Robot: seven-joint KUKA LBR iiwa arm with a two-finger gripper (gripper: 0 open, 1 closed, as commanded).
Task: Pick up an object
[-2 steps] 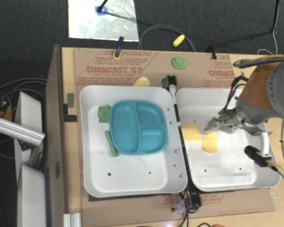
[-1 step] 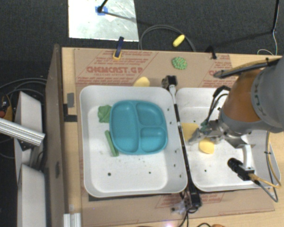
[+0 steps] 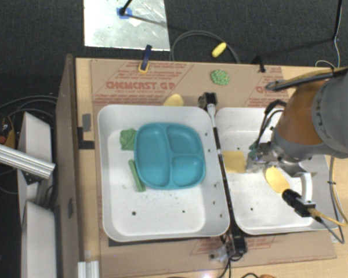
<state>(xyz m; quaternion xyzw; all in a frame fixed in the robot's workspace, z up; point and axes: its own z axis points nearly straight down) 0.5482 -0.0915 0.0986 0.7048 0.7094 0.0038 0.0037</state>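
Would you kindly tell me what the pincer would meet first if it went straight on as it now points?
Probably the pale yellow square block, just beyond the pincer toward the bins' shared wall. Depth is unclear, so it may instead reach the floor of the right-hand shallow white bin.

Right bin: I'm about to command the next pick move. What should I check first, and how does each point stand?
1. Gripper is above the right bin: ok.
2. A target is near: the yellow block lies by that bin's left wall, just beside the gripper: ok.
3. Gripper touching the block or apart from it: cannot tell.
4. Something already held: cannot tell, the arm hides it.
5. Room around the target: not ok, a yellow oval thing lies close on the gripper's other side, partly under the wrist.
6. Teal plate in the left bin is away from the arm: ok.
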